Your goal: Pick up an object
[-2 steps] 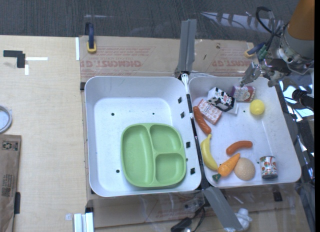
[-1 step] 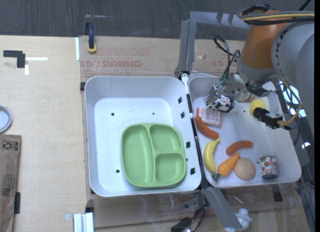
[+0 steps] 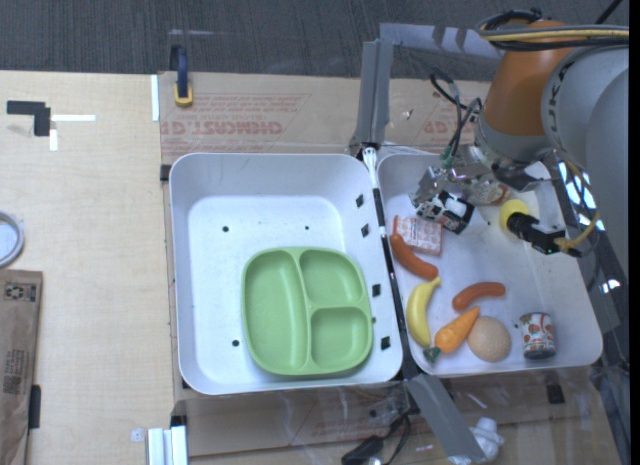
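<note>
Tabletop [image 3: 90, 253]: is carrying two white bins side by side.
Left bin [image 3: 260, 213]: is holding one green divided plate [image 3: 305, 310], lying flat towards the near wall.
Right bin [image 3: 560, 278]: is holding all the loose items.
Near row: a small printed can [image 3: 537, 335] is standing upright at the right. A round tan ball [image 3: 489, 339] is sitting beside it, touching the thick end of a carrot [image 3: 456, 330]. A banana [image 3: 420, 310] is lying just left of the carrot, close to the bin wall.
Middle row: one orange-red sausage [image 3: 479, 294] is lying just beyond the carrot. A second sausage [image 3: 413, 257] is lying aslant near the wall between the bins.
Far row: a red-and-white packet [image 3: 418, 234] is lying flat, touching the upper end of the second sausage.
Gripper [image 3: 440, 203]: is hanging low over the far part of the right bin, just beyond the packet.
Gripper state: cannot be told from this view, and no item is showing in its grasp.
Arm [image 3: 560, 83]: is reaching in from the right, its orange band sitting above the wrist.
Task object: not yet chosen, as far as can be judged. The packet is lying nearest the gripper and is the likeliest candidate.
Progress: the approach appears to be under way. Nothing is being lifted, and every item is resting on the bin floor.
Remaining: closing on an item, gripping it and raising it clear.
</note>
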Controlling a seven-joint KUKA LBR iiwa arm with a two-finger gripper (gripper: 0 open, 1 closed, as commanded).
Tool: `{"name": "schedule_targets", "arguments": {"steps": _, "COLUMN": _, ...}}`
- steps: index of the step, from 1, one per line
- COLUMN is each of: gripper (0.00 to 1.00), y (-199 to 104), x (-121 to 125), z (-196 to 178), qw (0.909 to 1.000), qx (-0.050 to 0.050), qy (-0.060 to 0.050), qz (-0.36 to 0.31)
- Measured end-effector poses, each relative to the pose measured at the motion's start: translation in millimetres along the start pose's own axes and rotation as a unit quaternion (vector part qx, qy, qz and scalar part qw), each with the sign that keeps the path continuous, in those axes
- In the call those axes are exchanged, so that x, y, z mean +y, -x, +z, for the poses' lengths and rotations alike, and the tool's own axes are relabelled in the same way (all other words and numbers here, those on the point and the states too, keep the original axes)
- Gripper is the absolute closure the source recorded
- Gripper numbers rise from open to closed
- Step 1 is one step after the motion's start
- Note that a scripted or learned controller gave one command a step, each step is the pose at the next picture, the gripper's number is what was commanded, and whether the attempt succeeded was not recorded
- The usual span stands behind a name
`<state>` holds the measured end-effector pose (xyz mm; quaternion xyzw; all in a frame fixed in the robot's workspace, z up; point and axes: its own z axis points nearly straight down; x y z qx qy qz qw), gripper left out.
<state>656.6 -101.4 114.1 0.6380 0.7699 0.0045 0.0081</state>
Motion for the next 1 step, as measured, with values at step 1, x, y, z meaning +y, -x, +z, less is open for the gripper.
{"name": "schedule_targets", "arguments": {"steps": 1, "gripper": 0.00, "y": 18.4, "x": -8.4, "z": 19.1, "qw": 0.9978, "qx": 0.002, "qy": -0.005, "qz": 0.067}}
